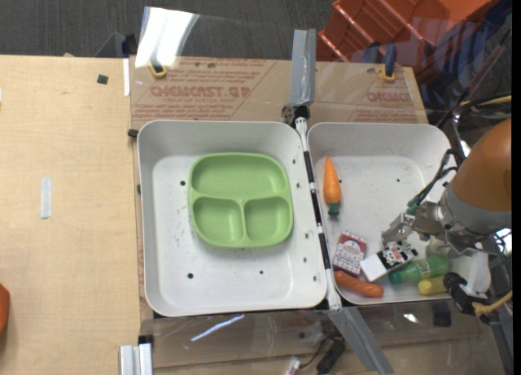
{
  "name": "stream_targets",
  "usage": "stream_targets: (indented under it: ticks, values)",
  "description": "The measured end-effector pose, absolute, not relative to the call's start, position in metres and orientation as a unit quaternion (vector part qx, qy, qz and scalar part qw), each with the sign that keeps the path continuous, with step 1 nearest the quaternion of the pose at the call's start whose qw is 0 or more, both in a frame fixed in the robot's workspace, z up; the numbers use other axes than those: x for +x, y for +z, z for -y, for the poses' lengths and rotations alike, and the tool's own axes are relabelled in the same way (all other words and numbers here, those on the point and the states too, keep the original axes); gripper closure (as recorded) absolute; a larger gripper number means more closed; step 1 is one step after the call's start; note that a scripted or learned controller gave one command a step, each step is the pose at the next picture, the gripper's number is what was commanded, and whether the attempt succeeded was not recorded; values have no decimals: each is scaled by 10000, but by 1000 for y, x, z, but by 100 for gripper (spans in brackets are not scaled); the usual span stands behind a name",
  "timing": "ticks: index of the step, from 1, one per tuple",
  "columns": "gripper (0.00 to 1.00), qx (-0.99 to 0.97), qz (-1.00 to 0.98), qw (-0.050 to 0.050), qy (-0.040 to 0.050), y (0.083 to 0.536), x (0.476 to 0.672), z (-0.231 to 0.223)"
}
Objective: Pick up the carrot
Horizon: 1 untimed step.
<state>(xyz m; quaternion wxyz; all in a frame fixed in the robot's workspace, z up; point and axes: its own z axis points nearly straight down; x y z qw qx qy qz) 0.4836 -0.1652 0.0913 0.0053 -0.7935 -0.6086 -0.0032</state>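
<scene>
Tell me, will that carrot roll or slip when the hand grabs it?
Probably stiff: the carrot looks like a moulded toy with a glossy skin, so it may slip. Its rounded, tapering body could roll, though it lies near the right bin's wall.

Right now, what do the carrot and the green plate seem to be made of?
The carrot looks like moulded plastic: even orange, smooth, slight sheen, green tip. The green plate also seems plastic, matte to satin, with one uniform colour and soft rounded dividers. Neither can be confirmed by sight.

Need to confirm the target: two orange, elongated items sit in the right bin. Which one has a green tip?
The carrot, lying lengthwise along the right bin's left wall. The sausage-like piece near the front edge has no green.
</scene>
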Motion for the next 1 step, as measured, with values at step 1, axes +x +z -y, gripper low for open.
stream_targets:
  ticks: [1]
  values:
    - [100,-7956,6058,38,-7,99,483,168]
